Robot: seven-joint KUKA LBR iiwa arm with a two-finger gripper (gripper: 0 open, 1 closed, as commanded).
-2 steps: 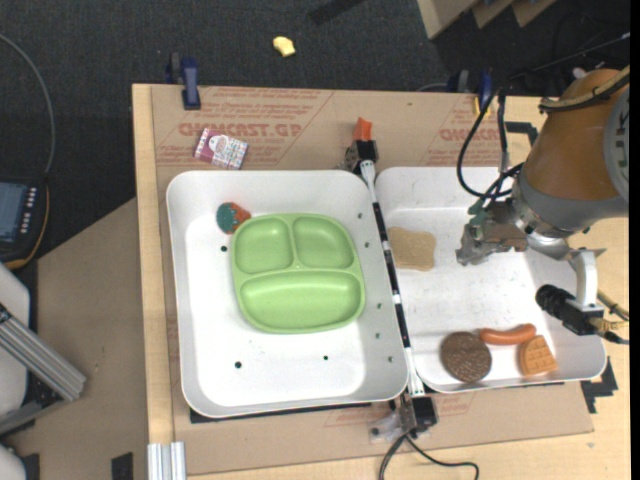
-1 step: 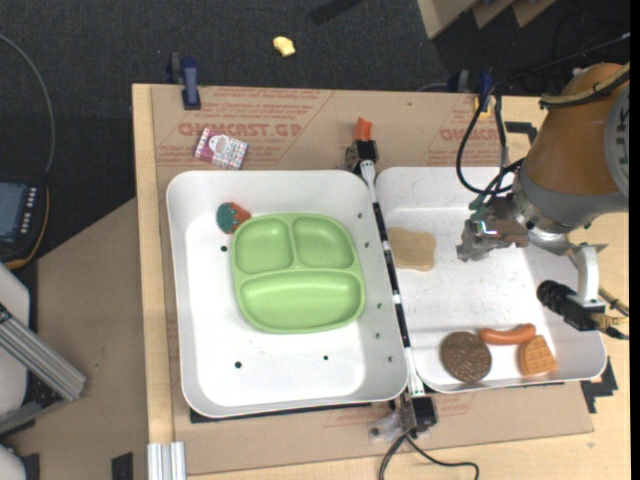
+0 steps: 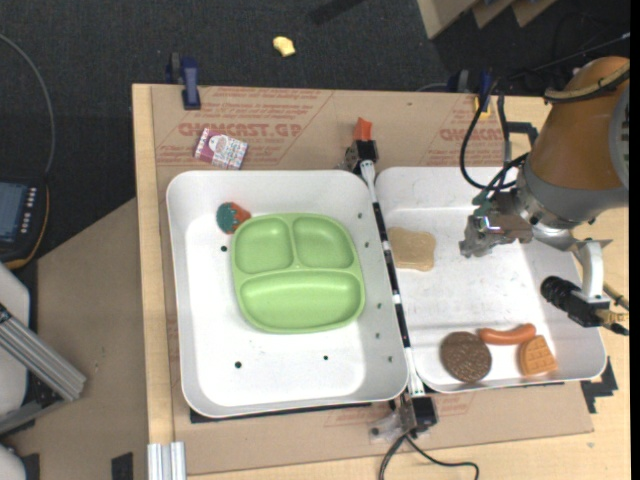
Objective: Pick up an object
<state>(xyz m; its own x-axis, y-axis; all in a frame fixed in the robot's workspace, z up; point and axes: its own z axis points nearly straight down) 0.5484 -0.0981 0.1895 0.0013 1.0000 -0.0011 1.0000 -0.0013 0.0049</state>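
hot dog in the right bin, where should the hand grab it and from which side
Grip the hot dog across its narrow middle, coming straight down from above. It lies flat, long axis running left to right. The waffle piece sits close below it and the brown round patty at its left end, so closing front to back across the middle looks safest.

A divided plate (image 3: 296, 273) is lying in the left bin (image 3: 200, 368); a cookie (image 3: 466, 356), sausage (image 3: 508, 334) and waffle (image 3: 536, 356) are sitting in the right bin's (image 3: 450, 298) near corner.

Green divided plate (image 3: 297, 273), brown round cookie (image 3: 466, 356), orange waffle (image 3: 537, 356), white bins (image 3: 200, 348).
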